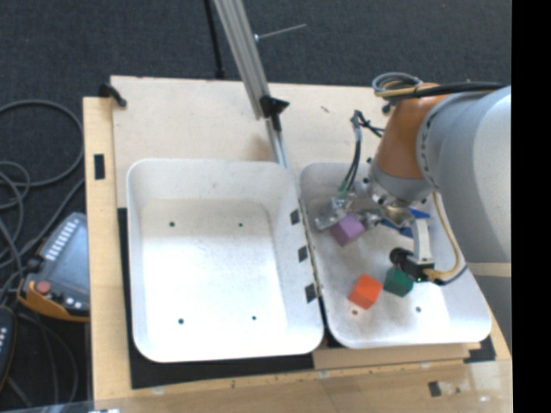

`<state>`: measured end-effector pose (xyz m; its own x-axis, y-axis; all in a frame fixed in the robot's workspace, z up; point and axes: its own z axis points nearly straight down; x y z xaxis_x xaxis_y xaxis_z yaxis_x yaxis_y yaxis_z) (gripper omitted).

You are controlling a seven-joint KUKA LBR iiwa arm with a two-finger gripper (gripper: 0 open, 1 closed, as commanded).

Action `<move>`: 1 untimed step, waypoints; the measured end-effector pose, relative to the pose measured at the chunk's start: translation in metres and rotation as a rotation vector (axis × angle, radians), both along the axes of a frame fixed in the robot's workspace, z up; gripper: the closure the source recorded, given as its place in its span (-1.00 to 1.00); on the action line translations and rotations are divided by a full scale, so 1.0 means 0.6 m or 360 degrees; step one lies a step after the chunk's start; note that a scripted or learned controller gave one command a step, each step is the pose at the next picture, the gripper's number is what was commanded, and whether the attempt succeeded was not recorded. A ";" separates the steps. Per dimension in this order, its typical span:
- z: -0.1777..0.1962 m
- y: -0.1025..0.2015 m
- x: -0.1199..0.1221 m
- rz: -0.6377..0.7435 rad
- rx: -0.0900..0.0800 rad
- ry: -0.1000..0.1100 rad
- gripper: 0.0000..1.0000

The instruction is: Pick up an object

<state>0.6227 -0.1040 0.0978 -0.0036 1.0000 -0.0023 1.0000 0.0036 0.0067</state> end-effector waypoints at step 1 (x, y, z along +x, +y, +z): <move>0.018 -0.002 -0.003 0.0007 -0.0002 0.0008 1.00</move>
